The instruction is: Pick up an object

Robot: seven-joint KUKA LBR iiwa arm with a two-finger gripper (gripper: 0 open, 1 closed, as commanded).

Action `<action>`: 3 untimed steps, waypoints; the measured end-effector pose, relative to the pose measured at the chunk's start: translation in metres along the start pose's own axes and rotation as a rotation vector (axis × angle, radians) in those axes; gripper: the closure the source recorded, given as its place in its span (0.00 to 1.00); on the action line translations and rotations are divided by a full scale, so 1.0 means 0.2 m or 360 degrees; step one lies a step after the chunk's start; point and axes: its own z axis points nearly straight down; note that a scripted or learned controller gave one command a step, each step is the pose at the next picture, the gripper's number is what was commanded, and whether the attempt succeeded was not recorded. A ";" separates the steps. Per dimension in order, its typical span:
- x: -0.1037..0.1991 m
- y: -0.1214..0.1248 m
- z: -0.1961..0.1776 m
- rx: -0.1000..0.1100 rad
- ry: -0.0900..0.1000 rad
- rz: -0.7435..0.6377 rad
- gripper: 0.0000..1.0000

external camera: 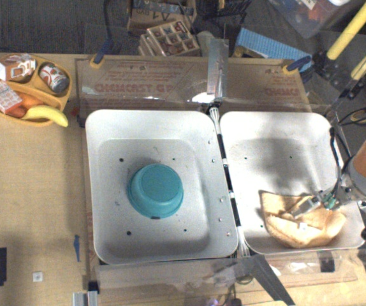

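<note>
I see the gripper (305, 206) low in the right bin (278, 132), reaching in from the right side, with its tip resting on a tan crumpled cloth (301, 225) that lies in the near right corner of this bin. I cannot tell how the jaws stand, because the tip is small and blurred against the cloth. In the left bin (106, 145) a teal bowl (157, 190) sits upside down near the middle.
</note>
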 end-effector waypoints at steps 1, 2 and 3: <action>-0.01 0.00 -0.05 -0.0007 -0.0008 0.0012 1.00; 0.11 0.32 -0.48 0.0017 0.0004 -0.0046 1.00; 0.30 0.95 -0.65 0.0014 0.0003 -0.0066 1.00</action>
